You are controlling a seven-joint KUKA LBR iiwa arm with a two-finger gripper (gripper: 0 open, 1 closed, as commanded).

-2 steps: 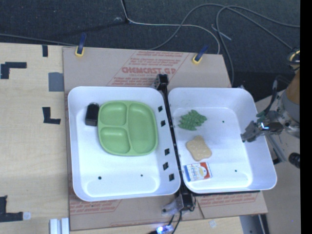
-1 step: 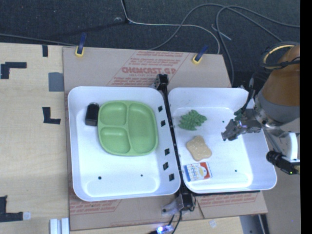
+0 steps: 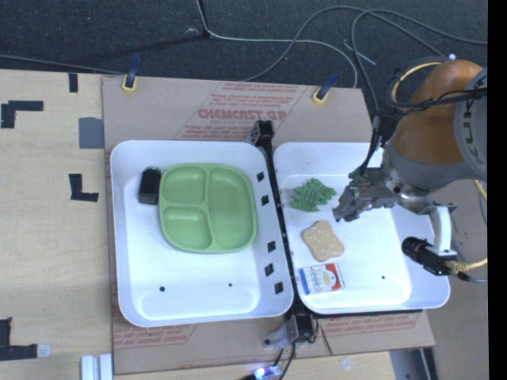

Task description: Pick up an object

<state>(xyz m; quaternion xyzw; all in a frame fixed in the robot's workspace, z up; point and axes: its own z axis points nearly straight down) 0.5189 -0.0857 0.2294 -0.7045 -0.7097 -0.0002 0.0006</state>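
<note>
- Green leafy object (image 3: 312, 195): lies in the right bin (image 3: 396, 291), just beside the end effector (image 3: 348, 210) on the side toward the divider between bins; nearest candidate for the pick, nothing resting on it.
- Tan bread-shaped piece (image 3: 323, 241): lies below and slightly left of the end effector in the camera view, long axis running diagonally; near, not touching.
- Small red-and-white carton (image 3: 320, 279): further below, at the bin's near edge.
- End effector: hangs low over the right bin, nothing visibly between its tips; whether they stand apart or together cannot be told.
- Left bin (image 3: 127, 236): holds a green divided plate (image 3: 208, 208) and a black block (image 3: 149, 185), well apart from the end effector.
</note>
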